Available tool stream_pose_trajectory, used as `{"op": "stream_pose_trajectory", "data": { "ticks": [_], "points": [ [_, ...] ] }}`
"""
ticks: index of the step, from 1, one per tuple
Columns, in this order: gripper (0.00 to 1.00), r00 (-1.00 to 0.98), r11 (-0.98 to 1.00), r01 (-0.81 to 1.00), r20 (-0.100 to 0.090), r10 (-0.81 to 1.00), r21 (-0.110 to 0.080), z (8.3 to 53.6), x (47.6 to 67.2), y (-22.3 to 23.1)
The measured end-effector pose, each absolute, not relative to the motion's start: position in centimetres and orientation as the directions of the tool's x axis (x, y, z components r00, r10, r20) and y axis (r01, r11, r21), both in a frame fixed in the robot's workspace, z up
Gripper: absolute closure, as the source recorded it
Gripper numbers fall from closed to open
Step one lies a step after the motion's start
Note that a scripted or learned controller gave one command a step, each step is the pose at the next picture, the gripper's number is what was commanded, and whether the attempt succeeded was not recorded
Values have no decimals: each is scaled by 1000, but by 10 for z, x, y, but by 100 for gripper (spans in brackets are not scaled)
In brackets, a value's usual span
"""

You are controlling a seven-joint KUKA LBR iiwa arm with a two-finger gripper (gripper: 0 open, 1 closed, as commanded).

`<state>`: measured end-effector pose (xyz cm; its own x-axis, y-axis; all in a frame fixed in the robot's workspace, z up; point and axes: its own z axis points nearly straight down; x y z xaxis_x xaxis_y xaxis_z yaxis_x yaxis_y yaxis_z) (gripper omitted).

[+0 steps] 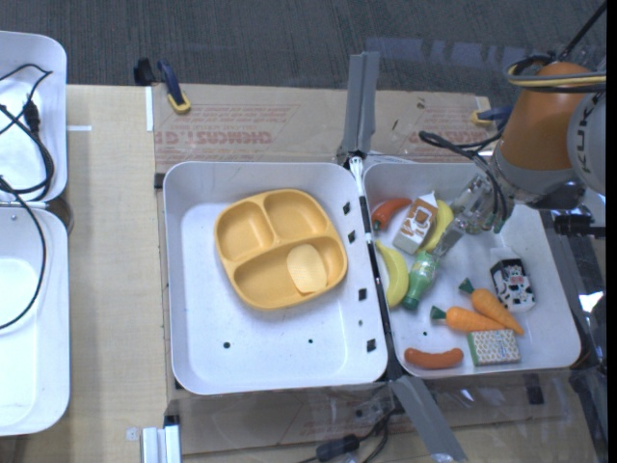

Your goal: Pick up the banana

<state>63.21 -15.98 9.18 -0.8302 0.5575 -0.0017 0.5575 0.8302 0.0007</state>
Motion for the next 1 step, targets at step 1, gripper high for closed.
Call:
{"op": "stream_pose_trajectory", "data": {
  "ticks": [1],
  "points": [
    [100,-828,828,561,-6,561,3,102,633,-161]
  ]
}}
